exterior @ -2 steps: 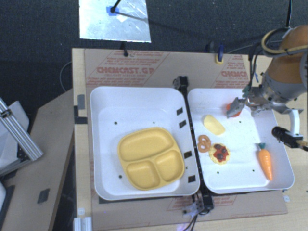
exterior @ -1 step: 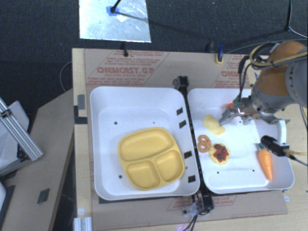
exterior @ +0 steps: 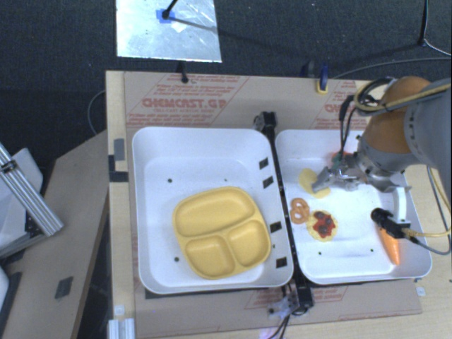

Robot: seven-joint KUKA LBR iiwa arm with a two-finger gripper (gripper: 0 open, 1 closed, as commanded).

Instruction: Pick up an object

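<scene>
The tabletop is printed brown board holding two glossy white bins. The left bin holds a smooth yellow three-compartment tray. In the right bin, the pincer, grip unclear, hovers by a pale yellow disc at nine o'clock; carrot, mini pizza, pretzel.

left bin: tray | right bin: pretzel left of pizza, carrot right
</scene>
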